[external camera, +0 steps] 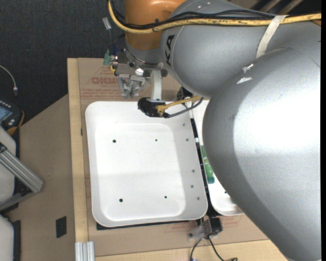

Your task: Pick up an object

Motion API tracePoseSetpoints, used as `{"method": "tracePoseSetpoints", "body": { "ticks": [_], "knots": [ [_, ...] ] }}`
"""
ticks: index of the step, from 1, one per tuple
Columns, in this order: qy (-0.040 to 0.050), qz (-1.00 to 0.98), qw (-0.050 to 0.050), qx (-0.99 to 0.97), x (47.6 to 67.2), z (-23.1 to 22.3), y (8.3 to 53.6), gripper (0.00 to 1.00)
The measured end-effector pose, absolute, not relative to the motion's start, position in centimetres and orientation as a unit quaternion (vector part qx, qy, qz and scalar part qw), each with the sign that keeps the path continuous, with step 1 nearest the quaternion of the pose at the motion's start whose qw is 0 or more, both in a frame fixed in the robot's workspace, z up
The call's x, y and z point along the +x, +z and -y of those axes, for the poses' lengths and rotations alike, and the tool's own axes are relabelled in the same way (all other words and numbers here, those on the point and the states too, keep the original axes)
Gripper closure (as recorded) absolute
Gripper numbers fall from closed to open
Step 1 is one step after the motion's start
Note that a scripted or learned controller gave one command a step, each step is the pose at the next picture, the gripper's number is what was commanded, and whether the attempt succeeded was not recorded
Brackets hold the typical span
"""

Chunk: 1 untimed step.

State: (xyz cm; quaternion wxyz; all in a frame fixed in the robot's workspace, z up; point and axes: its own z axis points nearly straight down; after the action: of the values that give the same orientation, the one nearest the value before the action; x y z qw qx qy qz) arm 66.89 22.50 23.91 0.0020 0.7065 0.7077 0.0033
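Your big grey arm [265, 102] with the orange band covers most of the right shallow white bin [224, 204]. The left shallow white bin [102, 153] lies beside it. The two-finger gripper [131, 87] hangs over that bin's far edge; whether it grips anything, you cannot tell. A green object [207, 165] shows along the right bin's left edge.

- Two white bins: the left bin [102, 153] lies in full sight, the right bin [224, 204] is mostly hidden under the arm.
- One grey arm [254, 102] with one orange band [145, 15].
- One green object [208, 168] at the right bin's edge.
- One tabletop [76, 102].
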Motion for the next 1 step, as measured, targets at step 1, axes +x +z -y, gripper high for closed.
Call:
{"method": "tracePoseSetpoints", "body": {
  "ticks": [1],
  "knots": [
    [-0.0022, -0.705, -0.001, 0.709, 66.17, -13.46, 23.08, 1.00]
  ]
}}
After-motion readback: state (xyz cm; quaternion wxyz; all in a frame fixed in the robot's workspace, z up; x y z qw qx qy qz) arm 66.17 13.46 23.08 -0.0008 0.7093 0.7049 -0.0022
